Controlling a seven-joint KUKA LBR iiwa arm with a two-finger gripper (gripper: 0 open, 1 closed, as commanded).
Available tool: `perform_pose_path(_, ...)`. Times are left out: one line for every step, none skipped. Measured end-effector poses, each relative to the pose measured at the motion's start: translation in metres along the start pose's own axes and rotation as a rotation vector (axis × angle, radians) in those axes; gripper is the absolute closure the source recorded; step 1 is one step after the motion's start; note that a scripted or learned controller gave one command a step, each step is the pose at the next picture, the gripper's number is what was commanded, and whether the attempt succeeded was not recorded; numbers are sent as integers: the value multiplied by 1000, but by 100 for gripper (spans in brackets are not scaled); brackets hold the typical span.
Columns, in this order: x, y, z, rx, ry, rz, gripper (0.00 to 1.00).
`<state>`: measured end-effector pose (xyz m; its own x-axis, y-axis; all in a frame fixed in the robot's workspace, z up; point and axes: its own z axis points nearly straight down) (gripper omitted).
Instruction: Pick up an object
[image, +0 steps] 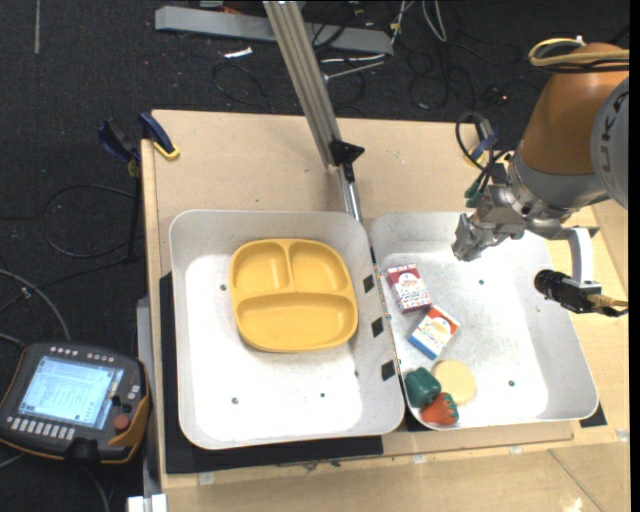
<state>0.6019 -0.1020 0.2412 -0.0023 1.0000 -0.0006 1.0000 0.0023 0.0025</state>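
Note:
The right bin (545, 345) holds a red and white carton (407, 288), a small white, orange and blue box (433, 332), a pale tan disc (454, 379) and a green and red toy vegetable (430, 396) at its near left corner. My gripper (470, 243) hangs over the far middle of that bin, up and to the right of the red carton, apart from every object. Nothing shows between its fingers.
A yellow divided plate (294, 294) lies in the left bin (200, 400). A metal post (312, 80) slants down to the seam between the bins. A teach pendant (70, 398) sits on the floor at lower left. A black fitting (565, 290) overhangs the right bin's right side.

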Motion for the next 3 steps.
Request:
perform_pose_path(56,-26,4,5,3,-5,100)
perform_pose_path(117,-40,5,4,3,-6,100)
perform_pose_path(169,-58,16,5,2,-6,100)
